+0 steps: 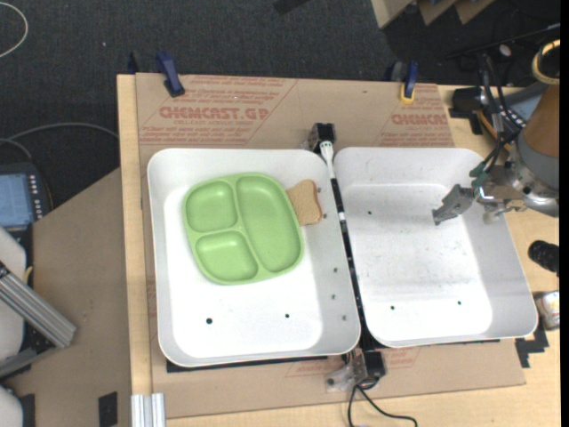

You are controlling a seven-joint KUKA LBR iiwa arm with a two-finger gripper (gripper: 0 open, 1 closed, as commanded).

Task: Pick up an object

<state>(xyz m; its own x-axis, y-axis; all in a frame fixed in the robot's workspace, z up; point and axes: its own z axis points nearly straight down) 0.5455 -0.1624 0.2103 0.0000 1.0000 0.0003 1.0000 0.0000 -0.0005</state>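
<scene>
Green divided plate (242, 229) and tan sponge (307, 203) lie touching in left bin (178, 327).

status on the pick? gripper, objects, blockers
Gripper over right bin, nothing between its fingers. Green divided plate and tan block in left bin, untouched. Nothing in the way.

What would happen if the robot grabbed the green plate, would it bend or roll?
The green plate looks like molded plastic with three sections, so probably stiff and light. It lies flat in the left bin, so it shouldn't roll. Its smooth rim might slip from the gripper.
</scene>
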